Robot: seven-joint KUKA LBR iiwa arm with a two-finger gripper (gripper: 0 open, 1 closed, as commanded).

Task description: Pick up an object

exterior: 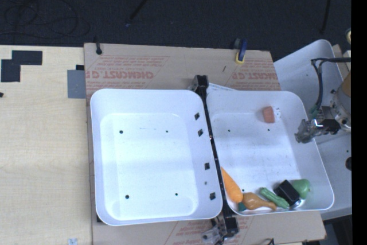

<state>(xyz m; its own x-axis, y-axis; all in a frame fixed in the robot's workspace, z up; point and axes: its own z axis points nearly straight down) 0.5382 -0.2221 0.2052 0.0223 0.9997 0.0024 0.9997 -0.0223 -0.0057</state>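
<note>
From my remote station, the table [40, 140] shows pale wood at the far left, with dark patches near its upper corner. A cardboard sheet [172, 69] printed with red lettering lies under the two white bins. The left bin [97, 123] sits beside its twin, the two touching along a black clip-lined seam at centre. In the right bin [298, 106], a small pinkish block [268, 114] rests near the far wall, well apart from the rest. The other objects crowd the near corner — an orange carrot-shaped piece [230, 185] lying along the seam, a tan piece [255, 201] just beside it, a green elongated object [274, 198], a black block [288, 192] tilted against it, and a green rounded object [301, 186] at the near right. A blue-and-yellow clamp [240, 51] grips the cardboard's far edge. At the right rim of that bin hangs the end effector [312, 128] — outside the bin wall, near no object, and I cannot tell how it is set.
</note>
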